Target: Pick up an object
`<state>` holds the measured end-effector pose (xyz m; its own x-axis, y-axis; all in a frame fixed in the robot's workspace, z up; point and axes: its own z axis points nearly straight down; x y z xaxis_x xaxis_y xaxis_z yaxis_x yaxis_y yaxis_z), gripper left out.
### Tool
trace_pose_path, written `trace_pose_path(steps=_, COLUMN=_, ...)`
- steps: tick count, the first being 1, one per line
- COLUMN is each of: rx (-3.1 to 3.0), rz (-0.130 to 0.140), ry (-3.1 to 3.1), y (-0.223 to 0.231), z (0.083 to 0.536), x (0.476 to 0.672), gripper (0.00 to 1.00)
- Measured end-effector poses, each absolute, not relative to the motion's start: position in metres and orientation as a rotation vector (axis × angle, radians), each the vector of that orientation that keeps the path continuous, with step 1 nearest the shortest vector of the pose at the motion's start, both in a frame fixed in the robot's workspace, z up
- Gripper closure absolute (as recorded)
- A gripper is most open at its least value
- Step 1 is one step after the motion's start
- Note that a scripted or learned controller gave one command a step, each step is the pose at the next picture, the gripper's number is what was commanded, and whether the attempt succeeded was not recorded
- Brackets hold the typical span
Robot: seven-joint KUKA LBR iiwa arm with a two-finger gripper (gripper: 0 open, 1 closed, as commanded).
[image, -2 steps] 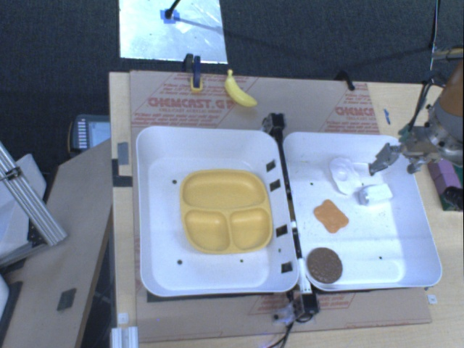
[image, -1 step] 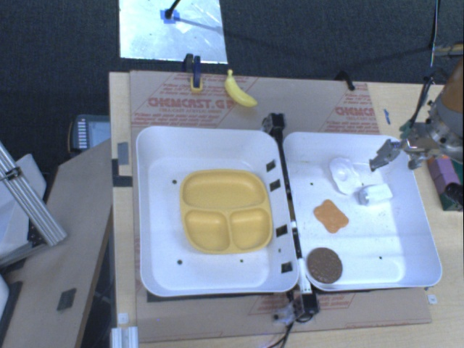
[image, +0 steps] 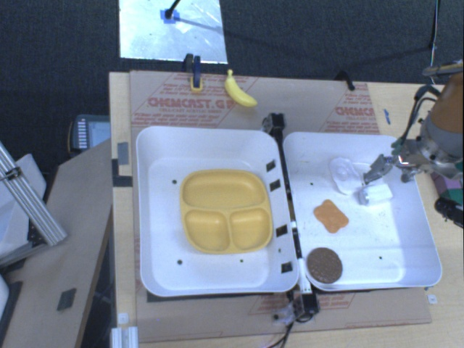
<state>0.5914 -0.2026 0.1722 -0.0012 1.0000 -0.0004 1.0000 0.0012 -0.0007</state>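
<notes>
The right bin point(image: 413, 259) holds an orange flat piece point(image: 330, 215) near its middle and a brown round disc point(image: 324, 264) at its front left corner. A pale translucent item point(image: 343, 171) lies toward the back, with a small white block point(image: 375, 193) just to its right. My gripper point(image: 373, 175) comes in from the right and hangs low over the bin, its tip just above the white block and right of the pale item. The arm's wrist point(image: 442, 133) is at the right edge.
The left bin point(image: 156, 194) holds a yellow divided plate point(image: 223, 210). A yellow banana point(image: 239, 91) and a yellow-blue clamp point(image: 195, 73) lie on the board behind the bins. A black divider with clips point(image: 284, 194) runs between the bins.
</notes>
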Motion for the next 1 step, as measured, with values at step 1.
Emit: trace_pose_path(steps=1, rx=-2.216, rz=0.001, ry=-2.226, y=-0.2016, z=0.1145, x=0.6002, gripper=0.0)
